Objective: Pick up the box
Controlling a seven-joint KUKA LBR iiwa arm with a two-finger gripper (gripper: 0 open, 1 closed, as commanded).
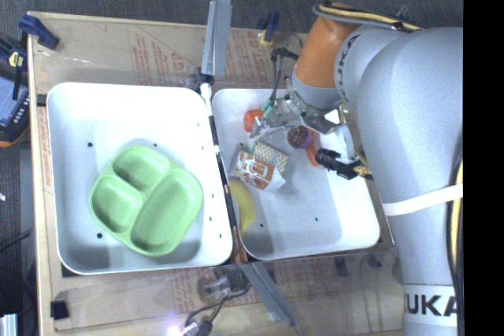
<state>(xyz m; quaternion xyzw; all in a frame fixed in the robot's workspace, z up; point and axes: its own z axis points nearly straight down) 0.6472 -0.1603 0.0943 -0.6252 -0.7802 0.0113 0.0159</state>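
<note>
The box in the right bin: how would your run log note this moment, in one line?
box: lying in right bin | gripper: above box's far end | green tray: left bin

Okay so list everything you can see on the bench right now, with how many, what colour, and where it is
Shallow white plastic bins: two, white, side by side on the bench.
Green divided plastic plate: one, light green, in the left bin.
Small printed cardboard box: one, orange, white and brown, in the right bin.
Yellow rounded item: one, yellow, at the right bin's left wall, below the box.
Small orange-red item: one, near the right bin's top, partly hidden.
Dark round item: one, brownish, beside the end effector.
Arm: one, grey with orange band, over the right bin.
End effector: one, above the box.
</note>
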